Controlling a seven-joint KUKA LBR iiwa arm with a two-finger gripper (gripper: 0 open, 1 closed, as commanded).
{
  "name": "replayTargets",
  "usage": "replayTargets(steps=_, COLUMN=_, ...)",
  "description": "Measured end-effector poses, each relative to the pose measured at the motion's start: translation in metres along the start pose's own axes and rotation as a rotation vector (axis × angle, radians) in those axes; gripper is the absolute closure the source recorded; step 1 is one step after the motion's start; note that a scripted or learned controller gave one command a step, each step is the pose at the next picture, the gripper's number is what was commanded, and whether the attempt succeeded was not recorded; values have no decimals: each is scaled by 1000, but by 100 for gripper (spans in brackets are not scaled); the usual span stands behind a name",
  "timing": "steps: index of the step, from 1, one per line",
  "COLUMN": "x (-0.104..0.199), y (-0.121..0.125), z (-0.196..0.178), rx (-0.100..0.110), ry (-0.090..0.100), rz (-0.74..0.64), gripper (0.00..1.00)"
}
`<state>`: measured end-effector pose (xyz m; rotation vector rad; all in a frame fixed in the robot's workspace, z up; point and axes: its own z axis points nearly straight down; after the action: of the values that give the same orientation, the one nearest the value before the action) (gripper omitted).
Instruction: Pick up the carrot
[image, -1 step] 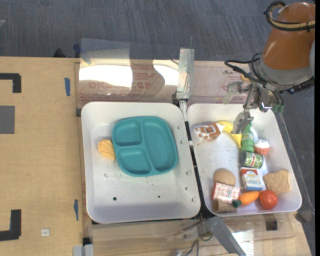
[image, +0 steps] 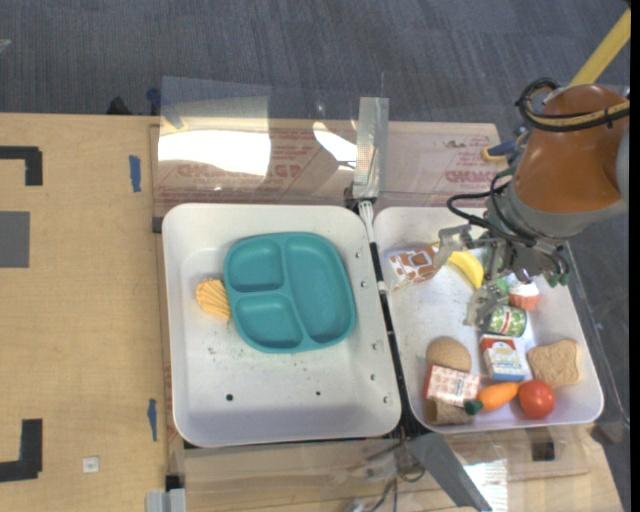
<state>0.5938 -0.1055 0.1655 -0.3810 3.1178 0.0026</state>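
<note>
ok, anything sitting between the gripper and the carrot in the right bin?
Yes. The gripper hangs over the upper part of the right bin. The carrot lies near the bin's front edge. Between them stand a green can and a small red-and-white carton. A tomato sits right beside the carrot.

In the left bin I see a teal tray, with a yellow shell touching it at nine o'clock. In the right bin a banana lies at twelve o'clock, a can at center, a tomato at five, and bread just above the tomato.
</note>
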Motion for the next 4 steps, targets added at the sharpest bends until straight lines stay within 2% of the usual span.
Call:
replayTargets(steps=1, x=50, y=15, z=41, rx=0, ry=0, rz=84, gripper=0)
replayTargets(steps=2, x=100, y=-16, z=63, rx=8, ry=-20, rz=76, gripper=0)
replayTargets(steps=3, x=15, y=9, z=-61, rx=7, ry=-17, rz=-27, gripper=0)
replayTargets(steps=4, x=33, y=-35, z=41, rx=-2, ry=4, rz=-153, gripper=0)
